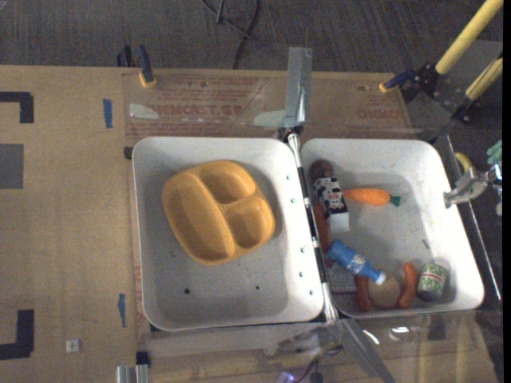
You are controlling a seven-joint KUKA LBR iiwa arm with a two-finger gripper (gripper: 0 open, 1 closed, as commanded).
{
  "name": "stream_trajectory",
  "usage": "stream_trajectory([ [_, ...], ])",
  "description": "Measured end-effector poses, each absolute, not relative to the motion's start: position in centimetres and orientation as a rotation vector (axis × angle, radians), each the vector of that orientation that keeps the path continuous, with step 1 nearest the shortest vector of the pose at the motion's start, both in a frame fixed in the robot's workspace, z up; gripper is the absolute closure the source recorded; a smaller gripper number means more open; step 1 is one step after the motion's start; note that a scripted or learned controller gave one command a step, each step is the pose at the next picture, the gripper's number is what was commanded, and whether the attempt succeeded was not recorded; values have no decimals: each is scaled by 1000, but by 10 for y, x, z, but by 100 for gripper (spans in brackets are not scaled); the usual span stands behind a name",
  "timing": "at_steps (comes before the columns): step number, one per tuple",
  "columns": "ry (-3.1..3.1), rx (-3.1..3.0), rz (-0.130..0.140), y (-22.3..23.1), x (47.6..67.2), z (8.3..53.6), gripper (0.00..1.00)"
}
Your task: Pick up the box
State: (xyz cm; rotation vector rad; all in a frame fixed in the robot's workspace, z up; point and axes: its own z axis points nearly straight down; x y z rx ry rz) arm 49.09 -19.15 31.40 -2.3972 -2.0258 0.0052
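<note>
Bench point(64, 238): tan cardboard-like top with black corner marks and short blue tape strips left of the left bin. Left bin point(160, 294), white and shallow, sits directly on it. Right bin point(447, 214), white, touches the left bin's right wall. Clear taped sheet point(200, 110) lies just beyond the left bin. Metal bracket point(297, 86) stands beyond its far right corner.

Robot body: small silver-grey metal two-finger gripper point(469, 185) at right edge of scene, shiny, angular, bright highlights, w/ thin pale bracket-like bits sticking out left. Just on its far side a pale teal-green rounded part point(497, 153), blurred; can't tell if same assembly. Screws/markings too small to make out
</note>
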Motion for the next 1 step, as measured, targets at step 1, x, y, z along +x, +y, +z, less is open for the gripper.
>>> stream_trajectory([
  [1, -2153, -2282, 3, -178, 479, 134, 0],
])
